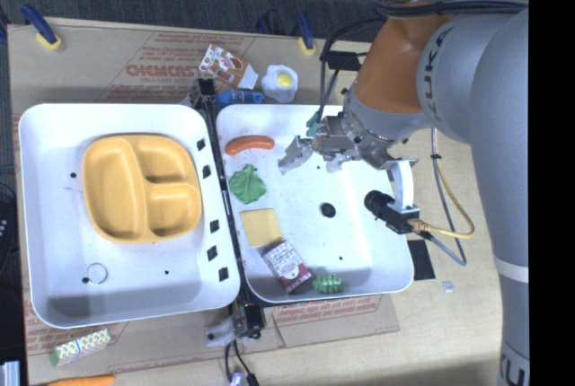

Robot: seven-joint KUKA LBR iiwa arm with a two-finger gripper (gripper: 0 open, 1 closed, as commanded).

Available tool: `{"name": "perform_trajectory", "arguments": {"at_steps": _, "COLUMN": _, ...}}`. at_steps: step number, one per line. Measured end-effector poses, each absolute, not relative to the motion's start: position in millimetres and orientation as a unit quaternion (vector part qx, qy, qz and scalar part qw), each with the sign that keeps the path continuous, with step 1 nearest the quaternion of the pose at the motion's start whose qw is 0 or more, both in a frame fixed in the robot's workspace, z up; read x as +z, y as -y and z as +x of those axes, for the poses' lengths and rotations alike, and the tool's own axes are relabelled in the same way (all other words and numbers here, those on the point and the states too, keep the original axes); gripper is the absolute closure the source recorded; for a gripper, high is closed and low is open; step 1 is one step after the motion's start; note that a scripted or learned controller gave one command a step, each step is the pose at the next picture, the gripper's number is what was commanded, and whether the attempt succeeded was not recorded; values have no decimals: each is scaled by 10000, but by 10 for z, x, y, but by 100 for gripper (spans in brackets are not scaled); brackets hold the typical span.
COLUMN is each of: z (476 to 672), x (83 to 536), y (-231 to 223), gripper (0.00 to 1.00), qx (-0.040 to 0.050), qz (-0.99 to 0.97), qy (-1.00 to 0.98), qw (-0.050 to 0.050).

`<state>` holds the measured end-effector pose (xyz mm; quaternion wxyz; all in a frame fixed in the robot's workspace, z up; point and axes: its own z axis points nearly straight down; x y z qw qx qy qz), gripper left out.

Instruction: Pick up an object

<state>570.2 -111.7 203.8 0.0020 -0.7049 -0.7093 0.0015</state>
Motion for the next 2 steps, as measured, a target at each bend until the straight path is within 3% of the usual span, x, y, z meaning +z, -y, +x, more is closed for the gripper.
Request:
{"name": "perform_trajectory", "arguments": {"at_steps": 1, "z": 5737, "x": 968, "y": 1008, "gripper": 0, "qx": 21, "qz": -6966, "qy": 7174, "qw": 26}}
{"name": "perform_trajectory", "arguments": {"at_steps": 2, "z": 5047, "x": 910, "y": 965, "gripper": 0, "qx": 16, "qz": -7143, "qy": 6998, "qw": 27}}
